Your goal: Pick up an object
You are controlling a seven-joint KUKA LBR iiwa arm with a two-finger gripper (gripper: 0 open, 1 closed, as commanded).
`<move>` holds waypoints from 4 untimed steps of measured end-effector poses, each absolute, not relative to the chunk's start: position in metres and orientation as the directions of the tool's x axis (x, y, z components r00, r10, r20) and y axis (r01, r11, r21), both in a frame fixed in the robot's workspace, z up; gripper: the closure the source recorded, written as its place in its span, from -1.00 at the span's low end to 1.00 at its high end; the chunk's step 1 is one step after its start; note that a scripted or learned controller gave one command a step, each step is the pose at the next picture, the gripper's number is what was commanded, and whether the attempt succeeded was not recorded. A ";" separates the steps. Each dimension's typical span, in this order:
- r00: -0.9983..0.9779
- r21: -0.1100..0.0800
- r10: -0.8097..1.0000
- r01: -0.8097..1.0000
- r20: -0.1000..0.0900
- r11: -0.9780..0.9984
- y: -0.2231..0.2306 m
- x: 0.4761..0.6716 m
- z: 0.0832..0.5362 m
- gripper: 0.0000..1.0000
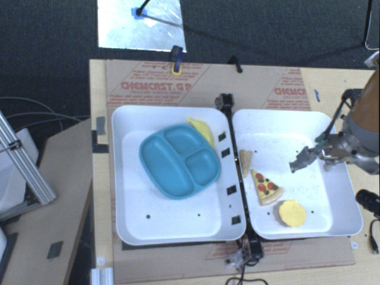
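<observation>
Pincer (298,162) hanging just right of the pizza slice (266,187), nothing between its tips; wide or narrow, cannot tell. Could slide the flat pizza slice away or close on air. One pizza slice, one yellow round (292,213) below-right of it, one blue plate (178,160) far left

Two bins sit side by side on the tabletop (148,79). The left bin (127,218) holds a divided plate (178,162) at its middle, with a banana (202,129) tucked behind it (toward the far right corner). In the right bin (338,218), a pizza slice (265,187) lies near the left wall, a round piece (292,213) by the front edge, and a small wedge (245,159) behind the slice.
</observation>
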State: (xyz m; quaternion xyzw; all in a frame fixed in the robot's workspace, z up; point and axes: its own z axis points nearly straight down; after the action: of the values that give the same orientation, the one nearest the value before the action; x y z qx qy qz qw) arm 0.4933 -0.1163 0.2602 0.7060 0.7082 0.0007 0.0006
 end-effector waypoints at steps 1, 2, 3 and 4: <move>0.002 0.000 1.000 1.000 0.000 -0.002 -0.155 0.486 0.080 -1.00; -0.002 0.006 1.000 1.000 -0.003 0.002 -0.145 0.488 0.086 -1.00; -0.001 0.004 1.000 1.000 -0.001 0.001 -0.144 0.488 0.095 1.00; -0.007 0.005 1.000 1.000 0.000 0.007 -0.078 0.487 0.188 1.00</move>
State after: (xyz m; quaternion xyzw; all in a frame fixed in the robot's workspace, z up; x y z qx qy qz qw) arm 0.4874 -0.0780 0.1876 0.7045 0.7097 0.0017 0.0017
